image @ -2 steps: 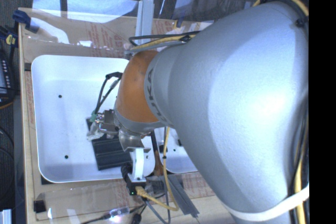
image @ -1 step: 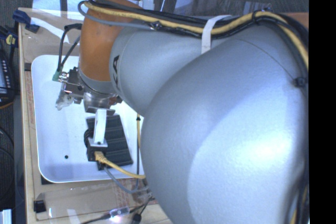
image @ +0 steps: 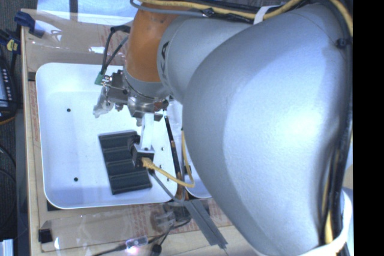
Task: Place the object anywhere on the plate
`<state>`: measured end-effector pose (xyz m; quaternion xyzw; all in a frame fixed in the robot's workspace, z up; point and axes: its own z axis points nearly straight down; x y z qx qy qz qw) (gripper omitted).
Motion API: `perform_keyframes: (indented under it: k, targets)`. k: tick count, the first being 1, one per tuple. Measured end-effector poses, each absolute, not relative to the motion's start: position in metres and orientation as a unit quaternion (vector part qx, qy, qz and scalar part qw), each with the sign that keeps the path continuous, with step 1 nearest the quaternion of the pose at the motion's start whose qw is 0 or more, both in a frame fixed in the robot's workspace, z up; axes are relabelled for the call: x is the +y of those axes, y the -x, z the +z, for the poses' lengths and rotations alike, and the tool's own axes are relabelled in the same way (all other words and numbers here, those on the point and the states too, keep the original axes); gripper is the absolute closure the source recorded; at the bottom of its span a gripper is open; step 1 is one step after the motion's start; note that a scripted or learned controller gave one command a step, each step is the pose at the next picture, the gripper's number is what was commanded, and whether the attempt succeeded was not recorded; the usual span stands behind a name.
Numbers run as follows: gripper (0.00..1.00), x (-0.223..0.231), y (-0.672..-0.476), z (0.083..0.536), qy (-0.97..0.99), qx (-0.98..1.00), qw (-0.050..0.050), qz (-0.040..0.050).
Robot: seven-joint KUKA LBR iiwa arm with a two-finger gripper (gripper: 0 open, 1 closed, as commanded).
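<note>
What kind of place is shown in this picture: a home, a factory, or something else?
Most likely a test bench in a robotics laboratory. A large grey robot arm with an orange band reaches over a shallow white bin on a wooden bench, and loose cables lie at the bench's front edge.

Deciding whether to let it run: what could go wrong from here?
The tool hangs over bare floor of the shallow white bin, beside the dark grey ribbed rectangular slab; a descent here likely misses it. The grey arm covers the other bin, so any placement there may go unseen.
</note>
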<state>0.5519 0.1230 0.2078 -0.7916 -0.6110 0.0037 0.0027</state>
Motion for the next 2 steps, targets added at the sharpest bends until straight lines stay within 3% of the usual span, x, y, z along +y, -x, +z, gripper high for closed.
perform_keyframes:
  k: [1,2]
  targets:
    - [1.00,0.104,-0.624,0.126,0.830,-0.558,0.002,0.0033]
    - [1.00,0.098,-0.655,0.192,0.794,-0.607,0.001,0.0004]
